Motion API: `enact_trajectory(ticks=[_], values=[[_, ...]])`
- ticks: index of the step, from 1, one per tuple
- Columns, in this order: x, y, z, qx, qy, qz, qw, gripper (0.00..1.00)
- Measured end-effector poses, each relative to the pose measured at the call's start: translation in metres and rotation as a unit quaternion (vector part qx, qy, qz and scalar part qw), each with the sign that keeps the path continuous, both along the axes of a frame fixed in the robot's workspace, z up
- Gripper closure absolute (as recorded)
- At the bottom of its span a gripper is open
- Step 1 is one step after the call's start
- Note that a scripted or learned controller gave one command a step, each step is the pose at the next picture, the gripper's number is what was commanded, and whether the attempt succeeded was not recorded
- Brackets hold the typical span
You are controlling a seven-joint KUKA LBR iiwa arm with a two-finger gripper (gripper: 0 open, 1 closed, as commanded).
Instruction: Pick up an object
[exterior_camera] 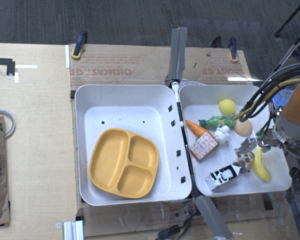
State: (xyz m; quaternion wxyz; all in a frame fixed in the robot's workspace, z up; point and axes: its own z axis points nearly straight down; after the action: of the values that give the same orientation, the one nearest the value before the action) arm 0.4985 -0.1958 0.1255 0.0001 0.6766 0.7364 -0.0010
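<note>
Partly hidden by cables, the tool (248,148) hovers beside the banana (261,168).

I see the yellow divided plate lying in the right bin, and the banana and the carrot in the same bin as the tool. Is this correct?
Not quite. The camera view shows the yellow divided plate in the left bin, not the right one. The banana and the carrot do lie in the right bin, where the tool is.
</note>
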Motion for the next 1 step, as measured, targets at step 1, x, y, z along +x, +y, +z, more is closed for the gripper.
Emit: enact_trajectory(ticks=[1], values=[[0.0355,-0.0101,-0.0289,0.0003,0.0,-0.073,0.9973,0.0]])
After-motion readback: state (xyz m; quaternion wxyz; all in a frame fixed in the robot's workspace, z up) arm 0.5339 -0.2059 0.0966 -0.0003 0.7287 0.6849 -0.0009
